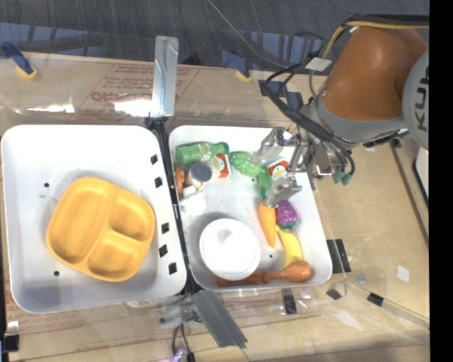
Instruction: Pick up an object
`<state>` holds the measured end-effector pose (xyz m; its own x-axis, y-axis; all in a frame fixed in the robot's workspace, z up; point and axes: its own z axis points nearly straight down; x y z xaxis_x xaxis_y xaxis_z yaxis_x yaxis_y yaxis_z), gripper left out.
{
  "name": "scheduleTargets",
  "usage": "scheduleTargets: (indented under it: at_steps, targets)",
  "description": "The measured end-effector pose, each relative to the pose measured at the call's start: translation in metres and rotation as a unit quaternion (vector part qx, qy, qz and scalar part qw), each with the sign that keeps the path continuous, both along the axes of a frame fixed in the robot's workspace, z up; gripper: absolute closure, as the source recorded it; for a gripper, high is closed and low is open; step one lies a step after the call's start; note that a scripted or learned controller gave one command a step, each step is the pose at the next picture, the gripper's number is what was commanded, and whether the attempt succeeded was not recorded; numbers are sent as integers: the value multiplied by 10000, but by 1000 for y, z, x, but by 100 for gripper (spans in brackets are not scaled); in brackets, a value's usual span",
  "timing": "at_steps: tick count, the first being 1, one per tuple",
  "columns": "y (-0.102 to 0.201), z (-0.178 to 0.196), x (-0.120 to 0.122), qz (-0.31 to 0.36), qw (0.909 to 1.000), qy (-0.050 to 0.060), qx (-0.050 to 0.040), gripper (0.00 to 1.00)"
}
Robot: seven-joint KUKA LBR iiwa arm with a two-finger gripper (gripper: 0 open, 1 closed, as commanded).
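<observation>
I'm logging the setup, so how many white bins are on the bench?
2. The left bin holds a yellow divided plate. The right bin holds the toy food and a white bowl, with the hand reaching into it.

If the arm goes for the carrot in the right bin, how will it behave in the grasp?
The carrot looks like smooth moulded plastic, so probably stiff, light and a bit slippery. Its tapered, rounded shape may roll or squirt out of a pinch near the tip. It lies crowded against the white bowl and banana, so a push would likely nudge those too.
</observation>
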<state>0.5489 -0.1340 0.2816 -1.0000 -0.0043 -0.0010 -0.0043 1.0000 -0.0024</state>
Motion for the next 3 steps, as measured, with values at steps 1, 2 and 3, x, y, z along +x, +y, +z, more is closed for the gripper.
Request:
scheduleTargets:
  at_steps: [1,2,3]
  targets:
    - [-15,-140,-10,375,9992,-94,-20,0]
    - [-66,-182,-17,315,9995,-2,6,0]
    - [-64,-171,-14,365,9993,-26,2,100]
